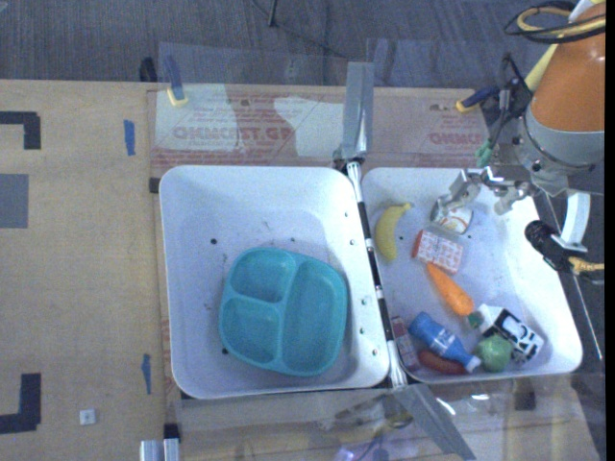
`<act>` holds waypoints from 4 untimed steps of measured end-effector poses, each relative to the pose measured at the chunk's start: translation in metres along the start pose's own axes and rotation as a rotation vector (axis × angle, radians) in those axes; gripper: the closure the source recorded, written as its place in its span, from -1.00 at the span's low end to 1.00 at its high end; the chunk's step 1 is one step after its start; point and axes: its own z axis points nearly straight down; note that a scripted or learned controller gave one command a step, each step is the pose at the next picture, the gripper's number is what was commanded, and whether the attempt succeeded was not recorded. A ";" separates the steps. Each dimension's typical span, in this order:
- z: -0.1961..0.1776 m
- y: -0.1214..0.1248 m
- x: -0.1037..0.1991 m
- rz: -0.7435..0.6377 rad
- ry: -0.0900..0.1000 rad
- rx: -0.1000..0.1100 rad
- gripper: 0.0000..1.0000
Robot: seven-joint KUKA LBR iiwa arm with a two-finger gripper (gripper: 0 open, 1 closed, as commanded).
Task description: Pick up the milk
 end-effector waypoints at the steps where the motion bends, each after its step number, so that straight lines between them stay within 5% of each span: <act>1: 0.145 -0.017 -0.060 -0.241 -0.001 -0.004 -1.00; 3: 0.152 -0.030 -0.050 -0.323 -0.004 -0.008 -1.00; 4: 0.069 0.046 -0.056 -0.482 -0.002 -0.005 -1.00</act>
